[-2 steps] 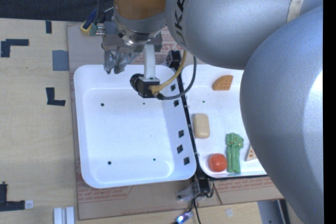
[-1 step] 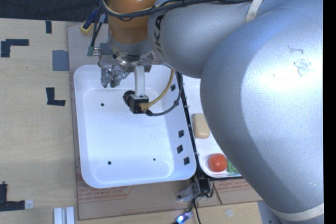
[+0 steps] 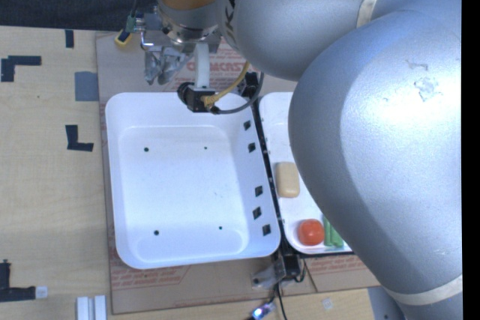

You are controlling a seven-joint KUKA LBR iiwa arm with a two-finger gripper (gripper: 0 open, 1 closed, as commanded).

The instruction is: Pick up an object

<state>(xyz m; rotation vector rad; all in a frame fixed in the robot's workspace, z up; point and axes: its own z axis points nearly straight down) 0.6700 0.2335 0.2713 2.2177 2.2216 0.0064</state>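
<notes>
In the right bin (image 3: pixel 271 110) lie a beige oblong object (image 3: pixel 287 180), a red round object (image 3: pixel 311 232) and a green object (image 3: pixel 333 235), the green one partly hidden under the arm. My gripper (image 3: pixel 161 71) hangs over the brown board just beyond the far rim of the left bin (image 3: pixel 112 161), well away from those objects. The big grey arm (image 3: pixel 375 124) covers most of the right bin.
A black divider with clips (image 3: pixel 259 161) runs between the two bins. A black cable fitting (image 3: pixel 196 97) dangles at the left bin's far rim. Light wooden bench with black marks (image 3: pixel 45 124) lies to the left.
</notes>
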